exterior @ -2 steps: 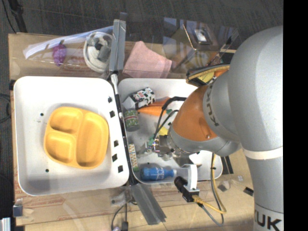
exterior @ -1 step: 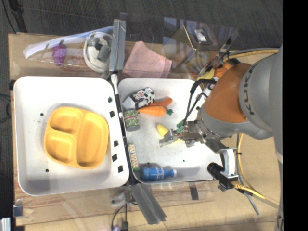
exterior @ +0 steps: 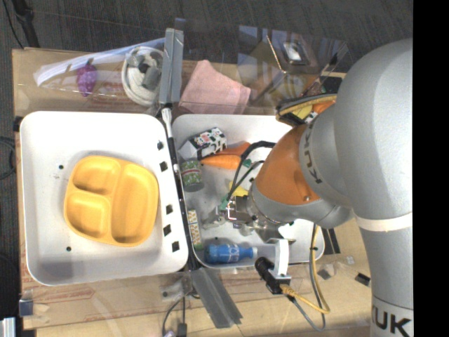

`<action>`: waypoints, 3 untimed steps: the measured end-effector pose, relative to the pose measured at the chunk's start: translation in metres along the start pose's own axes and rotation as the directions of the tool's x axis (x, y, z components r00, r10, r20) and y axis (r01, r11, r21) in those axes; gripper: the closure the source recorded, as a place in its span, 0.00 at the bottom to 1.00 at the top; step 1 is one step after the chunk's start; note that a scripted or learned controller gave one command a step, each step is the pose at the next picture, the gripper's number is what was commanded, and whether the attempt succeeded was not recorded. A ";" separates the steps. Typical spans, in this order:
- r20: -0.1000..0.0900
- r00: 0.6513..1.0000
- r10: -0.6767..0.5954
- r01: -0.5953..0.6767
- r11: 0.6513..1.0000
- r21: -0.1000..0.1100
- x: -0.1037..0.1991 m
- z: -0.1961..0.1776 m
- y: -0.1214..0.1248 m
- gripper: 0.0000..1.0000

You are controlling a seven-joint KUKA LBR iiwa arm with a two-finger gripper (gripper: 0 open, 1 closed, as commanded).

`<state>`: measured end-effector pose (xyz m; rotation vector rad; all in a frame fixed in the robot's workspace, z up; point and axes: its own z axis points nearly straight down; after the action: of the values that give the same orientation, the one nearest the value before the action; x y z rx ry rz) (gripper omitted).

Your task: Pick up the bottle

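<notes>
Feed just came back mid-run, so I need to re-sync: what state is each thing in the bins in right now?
Blue bottle: lying on its side, right bin, near edge.
Yellow divided tray: upright, nothing in it, left bin.
Carrot: lying flat, right bin.
Small can: by the divider.

arm [exterior: 365,153] comes in from the right, parked over the right bin [exterior: 295,126] | gripper [exterior: 235,213] low in that bin, can't make out the tips tbh | blue bottle [exterior: 228,253] lying flat by the near wall, just beside it | yellow divided tray [exterior: 111,199] in the left bin [exterior: 42,188] | orange carrot thing [exterior: 223,162] at the far side
</notes>
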<state>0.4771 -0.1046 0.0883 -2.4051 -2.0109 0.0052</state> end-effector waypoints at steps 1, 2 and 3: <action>0.001 0.988 0.154 -0.154 0.988 0.001 -0.041 -0.090 0.080 0.00; 0.001 1.000 0.026 -0.026 1.000 0.002 -0.043 -0.038 0.164 0.00; 0.002 0.996 -0.084 0.084 0.996 -0.022 -0.058 -0.015 0.200 0.00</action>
<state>0.6637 -0.1971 0.1018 -2.3310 -2.1220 -0.0155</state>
